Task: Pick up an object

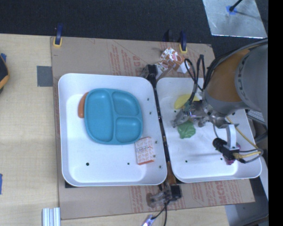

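Observation:
In the right bin lies a green lumpy object, with a yellow object just behind it. My gripper reaches in from the right and hangs low between the two, right over the green object's upper edge. The wrist and cables hide part of both objects. I see nothing lifted off the bin floor.
The left bin holds a blue divided plate with an orange item poking out from its left edge, and a small printed packet near its right wall. A crumpled wrapper lies behind the bins. Cables trail over the right bin's right side.

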Robot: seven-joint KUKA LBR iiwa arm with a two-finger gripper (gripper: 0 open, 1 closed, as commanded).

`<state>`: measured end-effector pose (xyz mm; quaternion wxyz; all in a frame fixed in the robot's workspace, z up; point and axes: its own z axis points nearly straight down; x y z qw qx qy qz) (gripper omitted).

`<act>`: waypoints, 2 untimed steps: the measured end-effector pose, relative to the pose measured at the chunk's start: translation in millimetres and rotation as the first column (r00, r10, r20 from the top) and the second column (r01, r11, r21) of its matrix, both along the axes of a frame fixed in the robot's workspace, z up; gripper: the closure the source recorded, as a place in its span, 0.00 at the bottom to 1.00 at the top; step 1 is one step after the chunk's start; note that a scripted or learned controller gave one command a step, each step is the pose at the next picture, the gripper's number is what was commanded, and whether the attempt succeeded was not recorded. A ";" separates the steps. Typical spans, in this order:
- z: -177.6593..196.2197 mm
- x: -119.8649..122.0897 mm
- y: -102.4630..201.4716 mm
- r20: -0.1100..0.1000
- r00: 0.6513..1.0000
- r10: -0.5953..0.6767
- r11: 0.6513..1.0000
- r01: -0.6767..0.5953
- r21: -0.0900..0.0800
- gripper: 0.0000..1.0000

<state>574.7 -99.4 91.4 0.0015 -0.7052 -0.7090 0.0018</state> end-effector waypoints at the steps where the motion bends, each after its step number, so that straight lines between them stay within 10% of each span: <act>1: 49.2 62.4 -66.9 0.004 1.000 -0.003 1.000 0.003 0.000 0.00; 2: -0.2 -7.0 4.4 -0.001 1.000 0.000 1.000 0.000 0.001 0.00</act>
